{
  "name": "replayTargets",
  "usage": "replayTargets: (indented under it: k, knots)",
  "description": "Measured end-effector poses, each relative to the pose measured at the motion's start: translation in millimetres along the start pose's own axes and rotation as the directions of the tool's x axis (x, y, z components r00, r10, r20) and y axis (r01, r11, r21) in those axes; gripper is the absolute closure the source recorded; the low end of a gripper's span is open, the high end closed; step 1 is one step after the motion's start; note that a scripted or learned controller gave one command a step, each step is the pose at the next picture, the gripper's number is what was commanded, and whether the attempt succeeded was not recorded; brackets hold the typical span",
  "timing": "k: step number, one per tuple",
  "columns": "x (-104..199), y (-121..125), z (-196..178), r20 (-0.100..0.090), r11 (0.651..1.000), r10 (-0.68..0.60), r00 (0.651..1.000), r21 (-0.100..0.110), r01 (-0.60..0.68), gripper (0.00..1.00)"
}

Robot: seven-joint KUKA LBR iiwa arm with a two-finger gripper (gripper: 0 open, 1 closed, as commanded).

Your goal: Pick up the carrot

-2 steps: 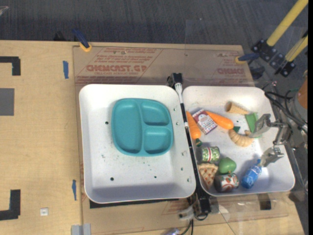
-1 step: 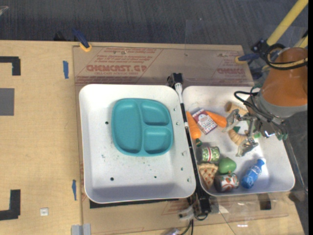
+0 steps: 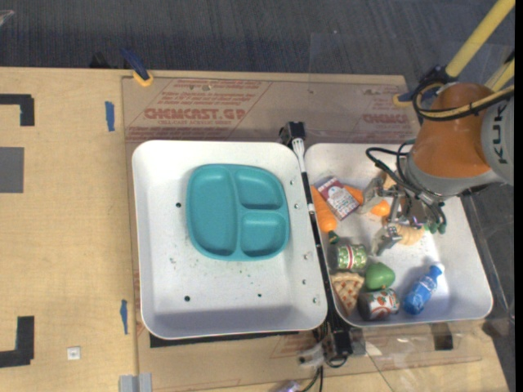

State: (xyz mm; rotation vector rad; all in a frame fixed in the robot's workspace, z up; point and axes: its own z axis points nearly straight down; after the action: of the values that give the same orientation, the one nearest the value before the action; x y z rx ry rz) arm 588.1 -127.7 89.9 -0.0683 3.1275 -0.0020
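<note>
1. Nearest to the camera, at the front of the right bin, lie a small can with a red and white label and a blue bottle. Both are below the gripper in the view, the can a bit to its left.
2. A green round thing and a green can lie between those front things and the gripper, to its lower left.
3. Just under the grey wrist and the orange band, the gripper hangs over the middle of the right bin. Whether it is released or clenched, I cannot tell, because the metal parts are too small and mixed with the things under them.
4. The carrot is, as I judge, the long orange thing at the left wall of this bin. It lies well to the left of the gripper, partly under a red and white packet.
5. One more small orange piece lies just beside the gripper on its left; I cannot say what it is.
6. Far to the left of the gripper, the left bin carries a teal divided plate.
7. In my judgement the task is at an early stage. Nothing is seen held by the gripper, and the carrot rests on the bin floor. It remains to come over the carrot, close on it and lift it out.
</note>
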Motion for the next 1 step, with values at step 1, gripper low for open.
replayTargets:
  k: [1]
  knots:
    - [-4.9,1.0,-14.5,0.014,1.000,-0.002,1.000,0.002,0.002,1.00]
